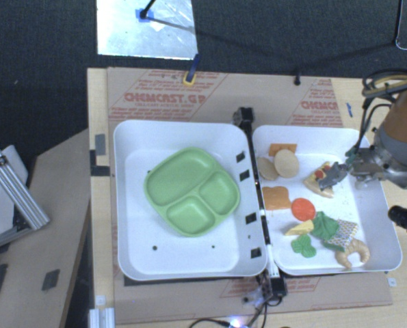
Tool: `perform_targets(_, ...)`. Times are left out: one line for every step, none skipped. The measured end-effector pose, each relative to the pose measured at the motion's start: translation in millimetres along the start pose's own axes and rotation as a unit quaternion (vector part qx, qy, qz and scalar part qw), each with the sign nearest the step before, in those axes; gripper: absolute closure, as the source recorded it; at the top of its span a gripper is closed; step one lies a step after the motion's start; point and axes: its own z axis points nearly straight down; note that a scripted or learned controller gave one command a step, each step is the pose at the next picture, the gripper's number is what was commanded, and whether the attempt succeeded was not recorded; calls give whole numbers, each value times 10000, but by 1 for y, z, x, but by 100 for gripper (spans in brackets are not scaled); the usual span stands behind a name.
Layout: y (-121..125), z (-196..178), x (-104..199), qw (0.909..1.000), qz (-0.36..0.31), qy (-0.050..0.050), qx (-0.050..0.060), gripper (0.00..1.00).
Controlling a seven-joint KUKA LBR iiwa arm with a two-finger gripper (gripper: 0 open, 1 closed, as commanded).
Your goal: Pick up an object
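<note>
**binwatcher:** Quick rundown, using the green three-compartment plastic tray [192, 191] as the anchor. It lies in the left white bin [131, 251], tilted a bit, nothing in its sections. All the toy food is in the right white bin [388, 248], on the far side of the black divider strip [254, 193] from the tray.

**kuka_fan:** Where's the arm?

**binwatcher:** The grey arm with the orange band [401, 132] reaches in from the right, well away from the tray. Its gripper [334, 174] is low over the right bin, right at a pizza-slice toy with red dots [321, 182]. The dark finger [336, 173] looks like it's touching or overlapping the slice, but I honestly cannot tell whether the gripper is spread or clamped, or whether it has anything.

**kuka_fan:** Other stuff?

**binwatcher:** Nearest the tray: a round beige bun-like piece [286, 162] with an orange square slab [282, 149] behind it, and a brown toast-shaped piece [276, 197]. Further from the tray sit a red-orange round tomato-like toy [303, 208], a yellow wedge [299, 229], a green leafy piece [324, 224], a small green clump [302, 247], and a tan croissant shape [354, 253] at the corner farthest from the tray.
</note>
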Motion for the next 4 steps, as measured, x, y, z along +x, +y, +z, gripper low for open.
perform_targets(0, 0, 0, 10000, 14, 0, -4, 0)
perform_targets(-1, 47, 0, 10000, 20, -8, -31, 0)
perform_targets(2, 97, -5, 10000, 23, -5, -23, 0)
perform_targets(3, 111, -6, 10000, 31, -3, -12, 0)
